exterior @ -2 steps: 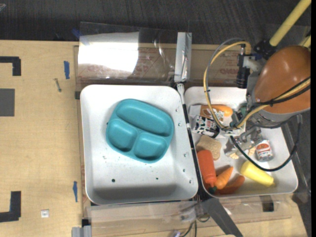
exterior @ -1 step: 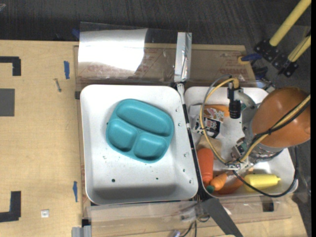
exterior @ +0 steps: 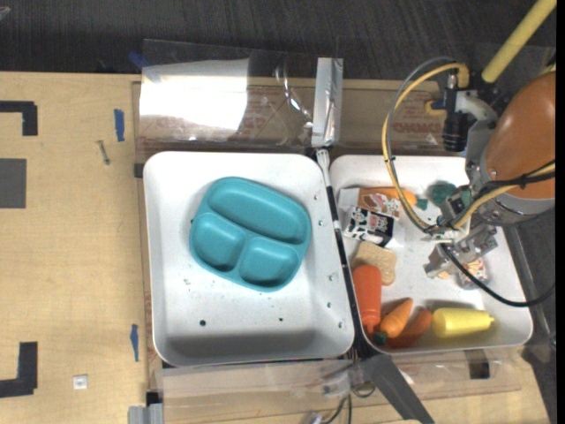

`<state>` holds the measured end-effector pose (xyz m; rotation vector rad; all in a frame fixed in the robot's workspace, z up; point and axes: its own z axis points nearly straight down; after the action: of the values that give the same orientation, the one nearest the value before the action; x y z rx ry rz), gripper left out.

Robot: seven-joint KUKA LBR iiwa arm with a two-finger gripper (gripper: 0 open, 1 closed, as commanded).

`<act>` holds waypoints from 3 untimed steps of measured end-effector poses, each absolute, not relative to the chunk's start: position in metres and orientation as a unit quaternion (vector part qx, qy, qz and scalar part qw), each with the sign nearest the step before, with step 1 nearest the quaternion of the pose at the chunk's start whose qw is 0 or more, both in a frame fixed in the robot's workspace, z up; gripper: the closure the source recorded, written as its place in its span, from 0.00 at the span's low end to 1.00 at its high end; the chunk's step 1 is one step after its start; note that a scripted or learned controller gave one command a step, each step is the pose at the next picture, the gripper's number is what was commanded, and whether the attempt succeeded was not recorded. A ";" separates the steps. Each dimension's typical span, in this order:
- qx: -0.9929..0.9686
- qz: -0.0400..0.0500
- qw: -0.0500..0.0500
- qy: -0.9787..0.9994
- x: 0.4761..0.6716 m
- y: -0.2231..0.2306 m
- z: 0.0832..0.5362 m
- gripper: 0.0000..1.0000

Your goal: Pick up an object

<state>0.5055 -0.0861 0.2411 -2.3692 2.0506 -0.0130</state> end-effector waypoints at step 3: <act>-0.881 -0.004 0.002 0.472 0.483 -0.156 0.088 0.00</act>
<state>0.4827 -0.1561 0.0884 -2.7662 1.4823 -0.0135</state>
